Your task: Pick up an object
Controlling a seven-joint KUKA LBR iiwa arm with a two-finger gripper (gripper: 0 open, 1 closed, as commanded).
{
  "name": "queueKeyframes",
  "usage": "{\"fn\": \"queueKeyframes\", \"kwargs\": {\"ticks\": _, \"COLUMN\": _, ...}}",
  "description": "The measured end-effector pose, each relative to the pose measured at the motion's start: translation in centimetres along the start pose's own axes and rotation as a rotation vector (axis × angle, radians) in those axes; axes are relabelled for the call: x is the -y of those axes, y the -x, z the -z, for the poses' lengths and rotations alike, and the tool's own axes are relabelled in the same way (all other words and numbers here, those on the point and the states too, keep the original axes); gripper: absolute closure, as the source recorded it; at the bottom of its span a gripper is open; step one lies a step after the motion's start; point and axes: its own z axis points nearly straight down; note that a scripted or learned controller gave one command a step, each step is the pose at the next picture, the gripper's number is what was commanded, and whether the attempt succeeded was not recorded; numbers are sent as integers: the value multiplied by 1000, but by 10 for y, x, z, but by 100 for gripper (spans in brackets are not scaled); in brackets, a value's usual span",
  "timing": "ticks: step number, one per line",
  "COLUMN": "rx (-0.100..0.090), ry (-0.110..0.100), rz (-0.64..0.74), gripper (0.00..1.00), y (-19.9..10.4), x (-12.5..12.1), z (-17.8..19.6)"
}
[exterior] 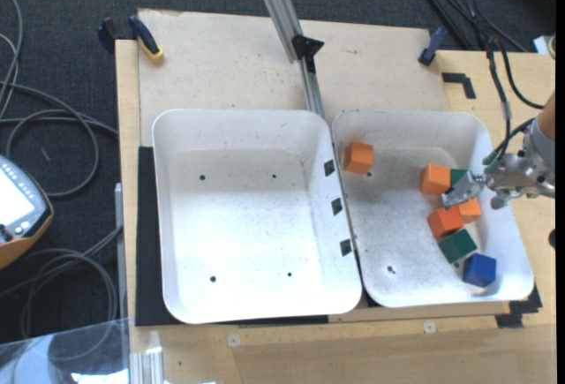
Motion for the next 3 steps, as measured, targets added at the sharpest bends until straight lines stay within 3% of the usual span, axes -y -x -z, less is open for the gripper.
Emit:
{"fn": "queueKeyframes", "kwargs": {"ticks": 1, "rx": 0, "ry": 3, "rz": 1, "gripper": 100, "y": 0, "x": -1, "z": 11}}
{"fn": "queueKeyframes", "kwargs": {"ticks": 2, "rx": 2, "ry": 2, "rz": 3, "gripper": 100, "y": -17, "x": -26, "z": -11}}
{"fn": "queueKeyframes", "kwargs": {"ticks": 3, "rx": 2, "ry": 2, "rz": 1, "gripper": 0, "y": -15, "x": -26, "z": -10}}
